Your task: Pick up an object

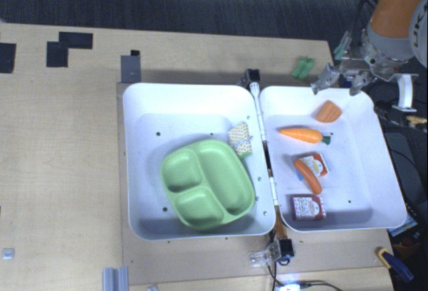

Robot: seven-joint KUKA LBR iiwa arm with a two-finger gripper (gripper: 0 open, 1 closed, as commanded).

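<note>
The right bin [381, 169] holds an orange wedge [328, 111], a carrot [304, 136], a sausage on a small wrapper [309, 172] and a dark brown packet [307, 207]. My gripper [339, 84] hangs over the bin's far rim, just above and behind the orange wedge. Its fingers are spread open with nothing between them. The grey arm with its orange band comes in from the upper right.
The left bin [144, 149] holds a green divided plate [207, 182] and a small yellow-and-white patterned item [241, 138] by the shared wall. A green object [303, 67] lies on the bench behind the right bin, left of the gripper.
</note>
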